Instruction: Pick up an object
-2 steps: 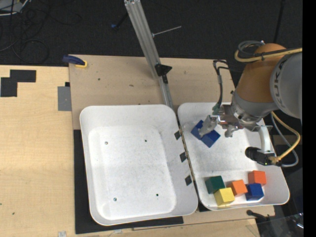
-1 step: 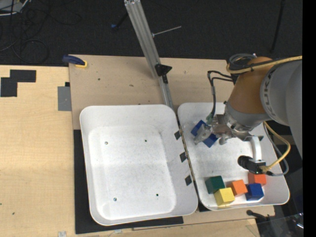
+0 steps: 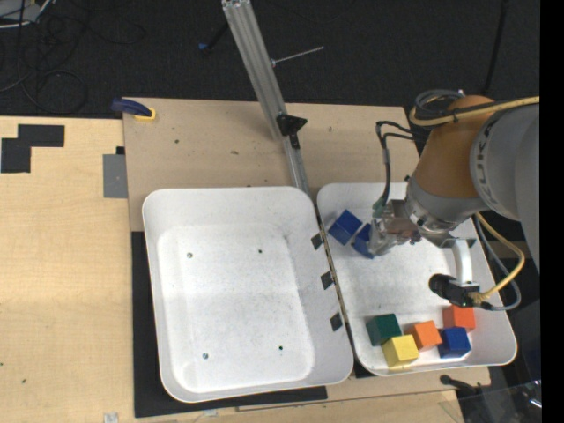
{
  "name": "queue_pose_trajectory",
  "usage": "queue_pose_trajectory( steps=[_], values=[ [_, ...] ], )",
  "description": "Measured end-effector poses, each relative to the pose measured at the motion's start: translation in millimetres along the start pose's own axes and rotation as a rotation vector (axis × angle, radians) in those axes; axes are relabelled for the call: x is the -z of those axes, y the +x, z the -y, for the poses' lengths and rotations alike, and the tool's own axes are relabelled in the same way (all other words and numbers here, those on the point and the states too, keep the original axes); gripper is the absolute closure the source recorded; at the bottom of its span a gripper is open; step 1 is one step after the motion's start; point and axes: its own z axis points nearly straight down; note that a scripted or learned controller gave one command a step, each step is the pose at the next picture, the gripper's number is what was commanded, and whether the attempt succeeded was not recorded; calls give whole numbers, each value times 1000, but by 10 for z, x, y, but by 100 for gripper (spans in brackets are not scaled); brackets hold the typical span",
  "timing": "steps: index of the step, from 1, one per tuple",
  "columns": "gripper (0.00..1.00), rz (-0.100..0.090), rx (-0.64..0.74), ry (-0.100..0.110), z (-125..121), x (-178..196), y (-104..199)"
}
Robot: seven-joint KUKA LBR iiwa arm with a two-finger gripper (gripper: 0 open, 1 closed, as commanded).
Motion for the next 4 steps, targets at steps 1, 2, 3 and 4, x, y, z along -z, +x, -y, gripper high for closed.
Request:
queue_pose_trajectory(
  steps=[1,2,3,4],
  values=[
    [100,0,-1,-4,88,435,-28],
    [100,1,6,-9,84,861,-47],
    [100,-2,16,-4,146,953,537],
    [100,-2,15,-1,111,853,1072]
  ],
)
